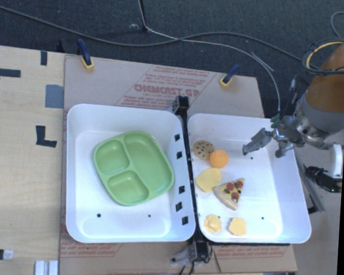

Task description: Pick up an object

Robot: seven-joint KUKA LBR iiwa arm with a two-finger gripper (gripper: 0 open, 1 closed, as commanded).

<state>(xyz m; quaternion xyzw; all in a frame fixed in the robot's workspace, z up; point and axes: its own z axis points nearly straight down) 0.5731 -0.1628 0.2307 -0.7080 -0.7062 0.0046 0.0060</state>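
We judge the pick not yet begun: our tool (264, 141) hangs open and empty right of the orange ball (218, 159), which lies untouched in the right bin (285, 200).

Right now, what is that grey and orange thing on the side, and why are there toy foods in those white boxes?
That is a robot arm. It has a gripper at its end for picking things up. One camera looks down on the bench from above, and the arm reaches in from the picture's right side.

Two shallow white bins sit side by side. The left bin holds a green divided plate. The right bin holds small play foods: a cookie, an orange ball, a pale yellow piece, a pizza slice and two little yellow bits.

The gripper hangs over the right bin's upper part, away from the foods, holding nothing that I can see.
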